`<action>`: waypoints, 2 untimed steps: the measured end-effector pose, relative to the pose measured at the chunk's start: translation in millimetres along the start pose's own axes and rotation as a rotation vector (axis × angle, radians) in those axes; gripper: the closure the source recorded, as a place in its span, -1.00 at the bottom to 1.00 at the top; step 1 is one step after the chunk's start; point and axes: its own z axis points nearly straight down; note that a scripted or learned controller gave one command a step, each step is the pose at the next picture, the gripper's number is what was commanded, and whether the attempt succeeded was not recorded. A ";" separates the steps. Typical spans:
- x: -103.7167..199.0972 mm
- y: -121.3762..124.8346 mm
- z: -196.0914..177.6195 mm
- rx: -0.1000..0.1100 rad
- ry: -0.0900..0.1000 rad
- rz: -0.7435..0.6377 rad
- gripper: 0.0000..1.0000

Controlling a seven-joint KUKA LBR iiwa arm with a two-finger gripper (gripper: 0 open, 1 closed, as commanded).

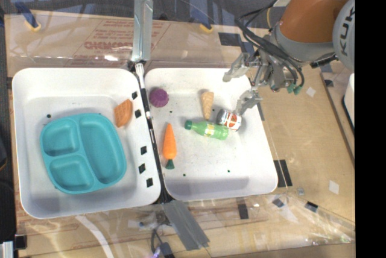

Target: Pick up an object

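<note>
Nearest the camera, in the left bin (24, 148), a teal tray (83, 151) with three compartments lies flat on the floor. Just beyond its far right corner sits a small orange-brown piece (123, 112) of toy food, close to the divider between the bins. In the right bin (253, 172), a toy carrot (170, 143) lies lengthwise near the left wall, green end toward the camera. Farther in, a green bottle (208, 129) lies on its side in the middle, and a small red-and-white can (230, 120) lies just beside its right end — the two look to be touching. Behind the bottle a tan cone (207, 103) stands on the floor, and a purple ball (158, 97) rests near the far left corner. The gripper (249, 85) hangs over the far right part of this bin, its fingers spread apart with nothing between them — one fingertip reaches down close to the can. The grey arm (313, 6) with its orange band rises behind, at the right.
</note>
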 end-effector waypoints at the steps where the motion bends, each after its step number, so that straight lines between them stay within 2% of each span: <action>1: 18.3 -6.4 123.6 -0.002 0.010 0.212 -1.00; 2: 45.4 -10.7 174.6 -0.001 0.000 0.431 -1.00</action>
